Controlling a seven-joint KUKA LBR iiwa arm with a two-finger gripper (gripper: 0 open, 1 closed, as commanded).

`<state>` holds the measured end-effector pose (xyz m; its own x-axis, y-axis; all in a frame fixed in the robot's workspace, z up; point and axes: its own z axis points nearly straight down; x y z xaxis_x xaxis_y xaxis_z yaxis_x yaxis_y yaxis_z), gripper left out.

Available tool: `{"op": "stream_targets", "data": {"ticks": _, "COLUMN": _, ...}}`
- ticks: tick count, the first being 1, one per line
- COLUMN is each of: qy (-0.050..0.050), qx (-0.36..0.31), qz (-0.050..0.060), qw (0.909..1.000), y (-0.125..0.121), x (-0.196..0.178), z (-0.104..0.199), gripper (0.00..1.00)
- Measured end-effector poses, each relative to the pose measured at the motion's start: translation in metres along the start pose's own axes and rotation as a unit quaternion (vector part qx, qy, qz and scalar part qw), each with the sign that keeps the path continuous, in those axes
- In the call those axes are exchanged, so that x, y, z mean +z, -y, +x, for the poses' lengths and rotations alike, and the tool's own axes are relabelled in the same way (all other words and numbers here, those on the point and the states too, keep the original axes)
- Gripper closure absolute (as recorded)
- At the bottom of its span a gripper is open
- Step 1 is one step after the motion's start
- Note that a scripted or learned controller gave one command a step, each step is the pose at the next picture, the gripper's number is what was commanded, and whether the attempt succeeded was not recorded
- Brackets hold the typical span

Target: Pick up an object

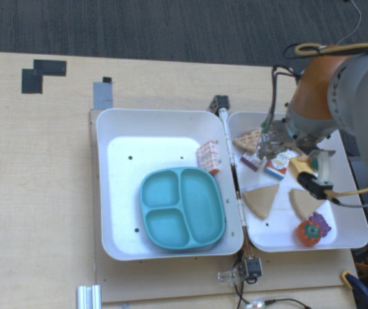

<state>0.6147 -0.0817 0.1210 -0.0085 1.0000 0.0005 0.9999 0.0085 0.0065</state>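
The gripper [265, 148] is hanging over the right bin [358, 237], its finger state impossible to tell, beside a pizza slice [248, 140].

I see loose items around the tan wedge [261, 200] lying flat mid right bin [358, 237]: pizza slice [247, 140] beyond it, red fruit [309, 233] nearer right, small carton [276, 167] just behind.

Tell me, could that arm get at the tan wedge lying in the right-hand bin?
Probably yes. The tan wedge lies flat on bare bin floor with nothing on top, and the gripper hangs just beyond it in the same bin.
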Motion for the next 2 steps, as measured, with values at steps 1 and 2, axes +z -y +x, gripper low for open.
{"op": "stream_targets", "data": {"ticks": 1, "qy": 0.0, "qx": 0.0, "qz": 0.0, "qw": 1.0, "y": 0.0, "x": 0.0, "z": 0.0, "gripper": 0.0}}
{"op": "stream_targets", "data": {"ticks": 2, "qy": 0.0, "qx": -0.002, "qz": -0.001, "qw": 1.0, "y": -0.001, "x": -0.011, "z": 0.001, "gripper": 1.0}}
